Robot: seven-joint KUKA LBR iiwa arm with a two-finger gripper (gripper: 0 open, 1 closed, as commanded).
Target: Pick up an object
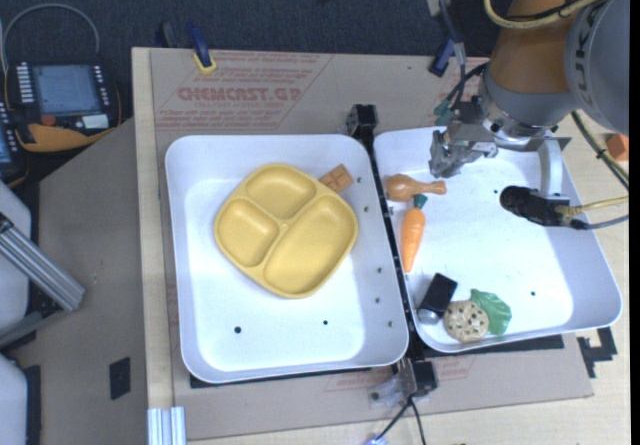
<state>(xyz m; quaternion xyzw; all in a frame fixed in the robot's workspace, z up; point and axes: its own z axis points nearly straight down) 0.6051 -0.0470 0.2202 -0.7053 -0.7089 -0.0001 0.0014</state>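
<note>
Orange plastic toy carrot [412, 236] lies in the right white bin [560, 263] near its 9 o'clock wall, long axis roughly 12–6, green top at 12, tip at 6. Just above it a tan plastic drumstick [412, 188] lies on a 3–9 axis, fat end at 9. Jaws [447, 161] sit over the bin's 11 o'clock area, just beside the drumstick's 3 o'clock end; can't tell how far open, nothing visibly held. Grey arm with orange band [545, 28] comes in from 1 o'clock, wrist pointing down. Yellow three-compartment plastic plate [287, 229] fills the left white bin [200, 313] on the worktop [160, 113].
</note>
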